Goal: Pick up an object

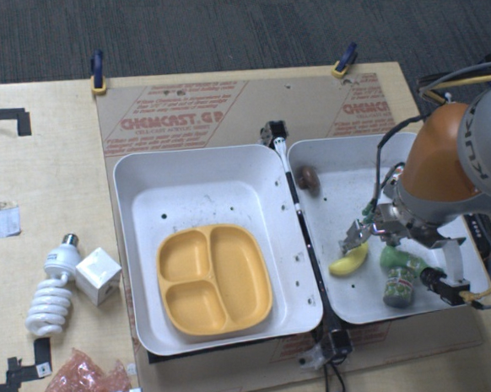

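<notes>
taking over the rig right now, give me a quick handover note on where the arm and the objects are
Gripper: low in the right bin, right at the upper end of the yellow banana. Whether the fingers are open or shut cannot be told; nothing is clearly held.
Things: banana lies mid-bin; green bottle beside it, partly under the arm; small brown object near the bin's top left corner. Left bin holds a yellow divided plate.
Done: arm is down at the banana.
Left: grasp and lift an object.

Grey arm (459, 161) from the right, bent low, gripper (357, 234) downward at its tip.
</notes>
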Motion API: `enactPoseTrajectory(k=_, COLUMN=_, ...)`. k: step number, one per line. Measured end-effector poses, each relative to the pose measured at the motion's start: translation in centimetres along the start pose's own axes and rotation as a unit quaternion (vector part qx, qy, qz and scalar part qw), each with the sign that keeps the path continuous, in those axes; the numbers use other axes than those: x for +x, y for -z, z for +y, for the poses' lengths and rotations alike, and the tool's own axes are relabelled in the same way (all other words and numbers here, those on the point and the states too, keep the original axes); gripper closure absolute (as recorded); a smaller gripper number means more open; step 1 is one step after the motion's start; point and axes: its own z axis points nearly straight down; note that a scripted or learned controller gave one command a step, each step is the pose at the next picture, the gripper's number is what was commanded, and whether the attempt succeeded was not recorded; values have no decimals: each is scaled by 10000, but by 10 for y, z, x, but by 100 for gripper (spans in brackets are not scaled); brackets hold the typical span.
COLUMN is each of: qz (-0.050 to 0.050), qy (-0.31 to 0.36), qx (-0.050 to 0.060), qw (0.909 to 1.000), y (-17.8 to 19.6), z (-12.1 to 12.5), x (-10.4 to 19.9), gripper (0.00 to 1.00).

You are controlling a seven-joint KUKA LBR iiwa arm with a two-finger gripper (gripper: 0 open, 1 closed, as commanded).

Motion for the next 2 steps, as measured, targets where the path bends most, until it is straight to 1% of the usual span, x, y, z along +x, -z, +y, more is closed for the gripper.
enactPoseTrajectory(k=1, qz=-3, qy=-9, qx=-12, qw=10000, y=10, z=1, x=-1, gripper=100)
enactPoseTrajectory(k=2, qz=-2, qy=4, qx=-3, qw=10000, y=100, z=-49, x=46, gripper=100)
